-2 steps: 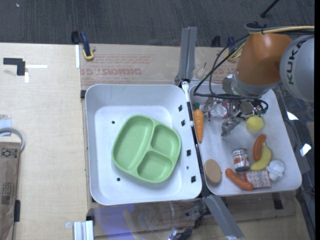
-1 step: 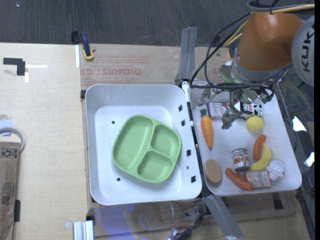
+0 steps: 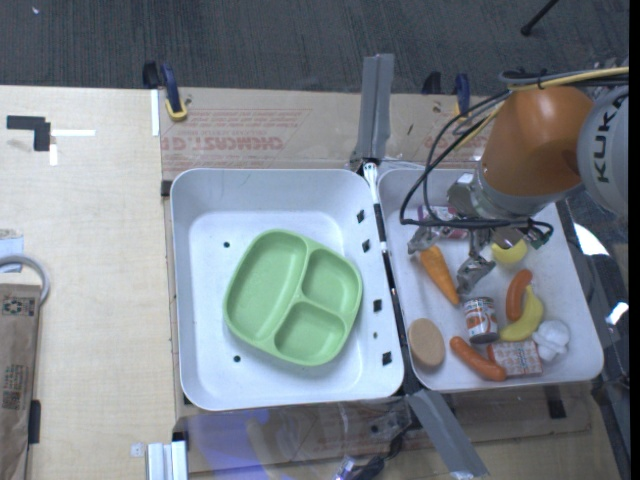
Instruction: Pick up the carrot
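Observation:
The carrot point(image 3: 437, 272) is orange and lies in the right bin point(image 3: 585, 298), near its left wall, with its thin tip pointing toward the front right. My gripper point(image 3: 463, 263) hangs under the orange band of the arm point(image 3: 535, 143), low over the bin, just right of and slightly behind the carrot. Its metal parts reach down close beside the carrot. I cannot tell whether they touch it. The arm hides the back of the right bin.
Crowded around the carrot are a small can point(image 3: 481, 319), a banana point(image 3: 528, 315), a red sausage point(image 3: 515, 290), a yellow lemon point(image 3: 510, 252), a tan round piece point(image 3: 427, 343), a hot dog point(image 3: 477, 359) and a white garlic point(image 3: 552, 340). The left bin point(image 3: 200, 268) holds a green divided plate point(image 3: 293, 296).

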